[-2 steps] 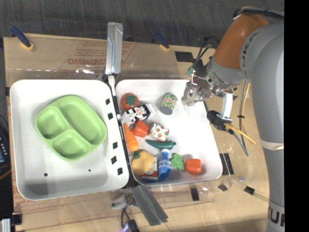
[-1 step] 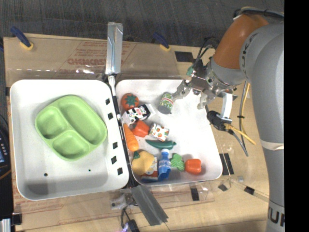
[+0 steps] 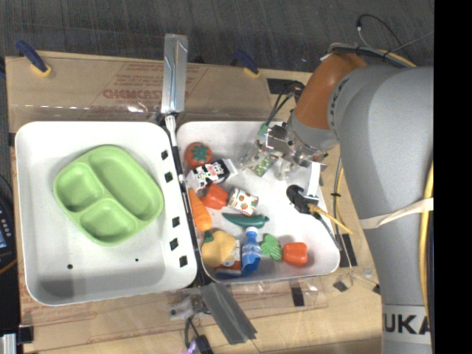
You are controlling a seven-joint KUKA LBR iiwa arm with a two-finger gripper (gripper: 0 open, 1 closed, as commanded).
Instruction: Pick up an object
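The arm (image 3: 383, 161) reaches in from the right, and its end effector (image 3: 276, 153) hangs low over the far part of the right bin (image 3: 324, 251). The step in hand looks like the approach or descent for a grasp: nothing has been lifted, and all the toys lie on the bin floor. Whether the end effector is released or clenched I cannot tell; its metal parts are small and tangled with cables at this slant.

A small pale green-marked item (image 3: 262, 165) sits right under or against the tip. It may be the target, but whether it is touched or gripped I cannot tell. The other toys lie left of and nearer than the tip: a tomato (image 3: 198, 154) by the divider, a black-and-white toy (image 3: 209, 172) just beside it, an orange-red piece (image 3: 214, 195), a carrot (image 3: 199, 211) along the left wall, and a small patterned box (image 3: 243, 202). Nearer still are a green pod (image 3: 245, 218), a yellow toy (image 3: 215, 249), a blue bottle (image 3: 251, 251), a green piece (image 3: 271, 247) and an orange pepper (image 3: 295, 254).

The left bin (image 3: 44, 271) holds a green divided plate (image 3: 108, 193), well apart from the work.

The next move, as I judge it, calls for settling straight down on the item at the tip, closing, then rising clear. If that item is too slight, the box is the nearest neighbour with room around it.
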